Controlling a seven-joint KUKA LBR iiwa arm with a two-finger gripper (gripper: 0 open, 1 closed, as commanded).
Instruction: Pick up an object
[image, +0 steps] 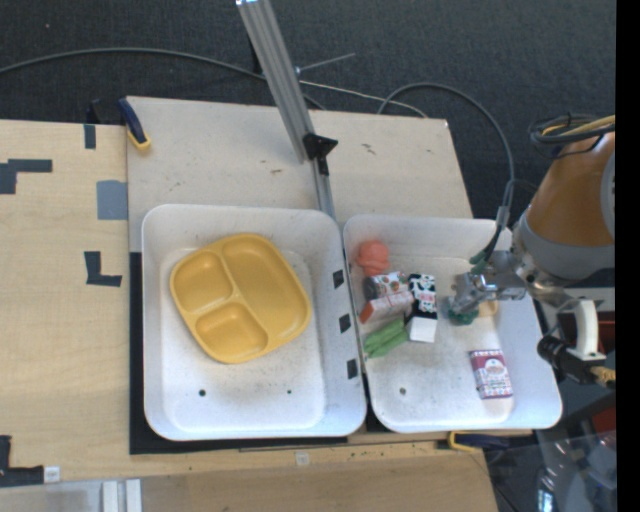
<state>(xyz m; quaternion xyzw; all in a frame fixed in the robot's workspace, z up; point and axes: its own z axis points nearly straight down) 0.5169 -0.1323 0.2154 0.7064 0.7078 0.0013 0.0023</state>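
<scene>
My gripper (468, 296) hangs low over the right side of the right bin (530, 405), with the arm's orange band (572, 195) behind it. Right under its tip lies a small dark teal object (462, 316), partly covered; I cannot tell whether they touch. To the left lie a salmon ball (373, 255), a small brown and white box (388, 291), a black and white cow-pattern carton (424, 293), a white block (422, 329) and a green piece (385, 340). A pink and red packet (490, 373) lies flat near the front right.
The left bin (160, 400) holds a yellow divided plate (240, 297). A grey metal pole (285, 80) slants over the bench from the top to the gap between the bins. Cables run behind the right bin.
</scene>
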